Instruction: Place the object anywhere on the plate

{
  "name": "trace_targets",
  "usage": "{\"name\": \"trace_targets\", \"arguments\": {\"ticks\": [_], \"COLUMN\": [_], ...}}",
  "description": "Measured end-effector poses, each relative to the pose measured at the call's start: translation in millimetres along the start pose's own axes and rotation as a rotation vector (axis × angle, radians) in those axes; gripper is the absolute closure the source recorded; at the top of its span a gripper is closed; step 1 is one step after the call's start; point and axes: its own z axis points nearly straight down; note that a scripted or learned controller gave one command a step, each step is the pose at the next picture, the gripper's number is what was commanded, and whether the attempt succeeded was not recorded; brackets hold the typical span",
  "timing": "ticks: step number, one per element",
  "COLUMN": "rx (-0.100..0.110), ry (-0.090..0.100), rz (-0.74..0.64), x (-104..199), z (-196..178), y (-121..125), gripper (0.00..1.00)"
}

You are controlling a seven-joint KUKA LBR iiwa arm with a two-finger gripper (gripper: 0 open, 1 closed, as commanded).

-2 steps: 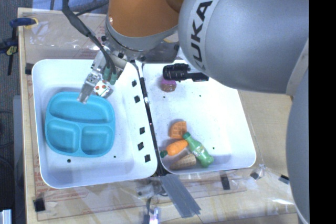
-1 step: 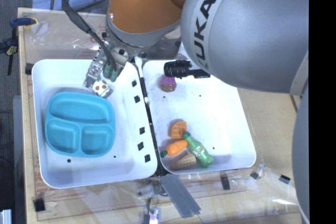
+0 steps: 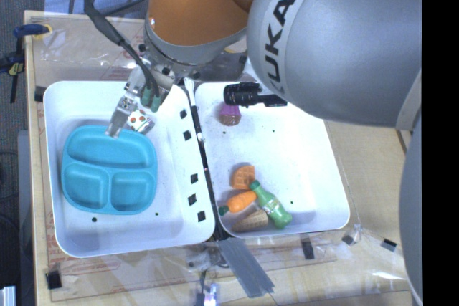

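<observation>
One small white block with red marks, too small to show any long axis or heading, sits just past the blue plate's far rim in the left bin, touching the gripper, whose grip cannot be told; arm reads "KUKA".

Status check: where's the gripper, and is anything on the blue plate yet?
Gripper over left bin, at plate's far edge. Small white-and-red object at its fingertips, grip unclear. Blue plate bare. Path unobstructed.
</observation>
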Motion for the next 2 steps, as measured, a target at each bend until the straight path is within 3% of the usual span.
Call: {"name": "trace_targets", "arguments": {"ticks": [1, 2], "rx": [0.0, 0.0], "ry": [-0.001, -0.001], "rz": [-0.009, -0.009], "x": [0.8, 0.8], "z": [-10.2, -10.2], "y": [2.1, 2.1], "gripper": [1.0, 0.0]}}
